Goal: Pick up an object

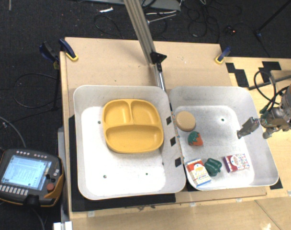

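A handheld control unit (pixel 26 176) with a lit screen lies on the dark floor at the far left, beside the bench (pixel 112 63). On the bench sit 2 shallow white bins side by side. The left bin (pixel 88 176) holds a yellow plate (pixel 132 125) with 3 compartments, resting toward the bin's far half. A metal pole (pixel 141 25) slants down from the far side and ends near the seam between the bins.

The right bin (pixel 231 102) holds 5 small things. A round tan disc (pixel 185 120) lies close to its left wall, and just nearer than it sits a strawberry toy (pixel 195 138), red with a green top. Along the near edge, a small red and white box (pixel 198 172) touches a green lump (pixel 213 166), and a second box (pixel 236 163), white with red, lies a little to their right.

The gripper (pixel 247 127) hangs over the right side of this bin, apart from all 5 things; whether its fingers are open or closed cannot be told.
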Robot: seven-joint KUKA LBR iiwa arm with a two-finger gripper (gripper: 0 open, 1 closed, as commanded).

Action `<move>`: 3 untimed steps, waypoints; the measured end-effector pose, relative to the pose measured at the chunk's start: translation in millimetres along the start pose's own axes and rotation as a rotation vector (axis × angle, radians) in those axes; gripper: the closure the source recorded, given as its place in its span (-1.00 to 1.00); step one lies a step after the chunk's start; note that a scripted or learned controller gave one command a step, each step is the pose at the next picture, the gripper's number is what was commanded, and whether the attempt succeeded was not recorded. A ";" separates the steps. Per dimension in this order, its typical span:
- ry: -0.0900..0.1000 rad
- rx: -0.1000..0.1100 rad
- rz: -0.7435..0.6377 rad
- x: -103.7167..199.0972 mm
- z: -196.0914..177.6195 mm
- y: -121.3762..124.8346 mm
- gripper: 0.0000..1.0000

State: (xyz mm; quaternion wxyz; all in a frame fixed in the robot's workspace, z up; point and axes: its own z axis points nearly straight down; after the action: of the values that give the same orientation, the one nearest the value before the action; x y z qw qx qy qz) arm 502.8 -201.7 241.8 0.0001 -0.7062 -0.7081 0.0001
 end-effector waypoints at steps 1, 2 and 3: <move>0.000 0.000 0.001 0.0 -0.1 0.0 -1.00; 0.001 0.004 0.002 0.9 42.9 -1.2 -1.00; 0.002 0.005 0.002 10.5 90.5 -2.2 -1.00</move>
State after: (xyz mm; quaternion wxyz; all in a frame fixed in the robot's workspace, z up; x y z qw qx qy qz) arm 500.5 -191.2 151.3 0.0025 -0.7069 -0.7073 0.0011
